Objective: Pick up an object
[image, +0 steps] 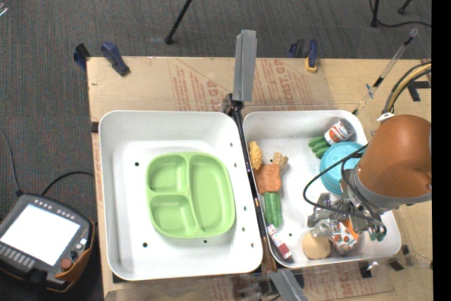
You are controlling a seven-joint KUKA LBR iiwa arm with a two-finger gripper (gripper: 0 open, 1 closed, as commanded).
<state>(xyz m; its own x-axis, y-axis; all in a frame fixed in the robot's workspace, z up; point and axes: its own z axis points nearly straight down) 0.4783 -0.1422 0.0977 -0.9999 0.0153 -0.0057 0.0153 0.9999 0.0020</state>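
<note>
Red-white object (344,240) sits under claw (343,222) at right bin's (296,125) near-right corner; grip state unclear. Centre before closing.

Divided plate (190,194) in left bin (116,151), toys in right bin (296,125)

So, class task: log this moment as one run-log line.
arm: over right bin | tool: low at near right corner, above small items | green tray: left bin | grasp: not confirmed
</note>
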